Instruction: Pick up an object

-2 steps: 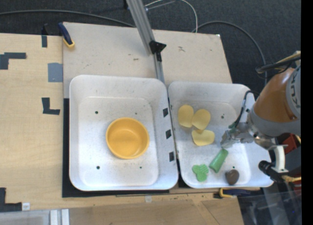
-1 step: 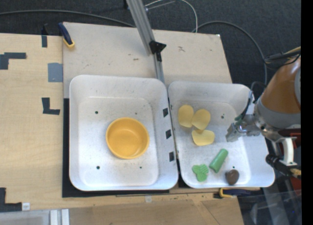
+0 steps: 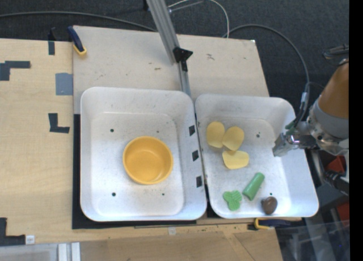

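The right bin (image 3: 283, 109) holds three pale yellow flat pieces (image 3: 227, 143) near its middle, a green cylinder (image 3: 253, 186), a small green leafy piece (image 3: 232, 200) and a brown rounded object (image 3: 269, 204) near its front edge. My gripper (image 3: 285, 143) hangs over the right side of that bin, well to the right of the yellow pieces and above the green cylinder in the picture. Nothing shows between it and any object. A yellow bowl (image 3: 148, 159) sits in the left bin (image 3: 91, 140).
A grey slanted pole (image 3: 164, 19) rises from between the bins at the back. Cables (image 3: 272, 33) loop over the dark floor behind the right bin. A blue and yellow clamp (image 3: 76, 41) sits at the board's back left corner.
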